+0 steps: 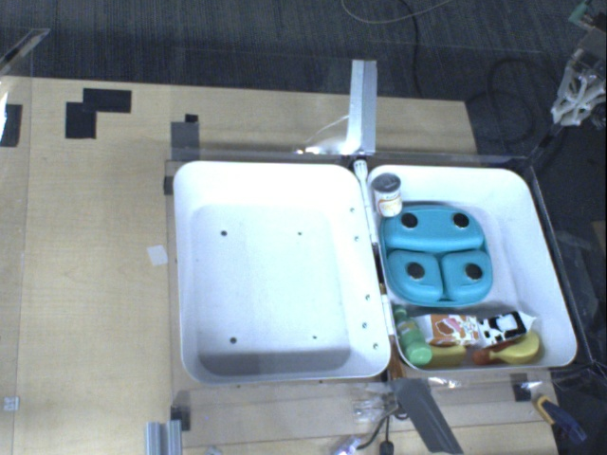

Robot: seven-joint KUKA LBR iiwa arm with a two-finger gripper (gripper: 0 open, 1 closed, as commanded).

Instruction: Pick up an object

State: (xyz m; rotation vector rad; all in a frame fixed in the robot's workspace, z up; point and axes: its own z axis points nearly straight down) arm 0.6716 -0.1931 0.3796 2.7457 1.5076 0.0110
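The right bin (pixel 531 216) holds all the objects. A teal plastic piece with several round dimples (pixel 436 254) lies in its middle. Beside the bin's far left corner stands a small jar with a white lid (pixel 386 195). Along the near wall lie a green bottle (pixel 413 344), an orange, white and black packet (pixel 471 330) and a yellow object (pixel 520 351). My gripper (pixel 574 91) is a pale shape at the view's right edge, beyond the bin's far right corner and well away from every object.
The left bin (pixel 270 273) sits beside the right one, with a shared divider (pixel 375 263) between them. A metal post (pixel 363 107) rises behind the bins. Black cables (pixel 512 83) trail over the dark floor at the back.
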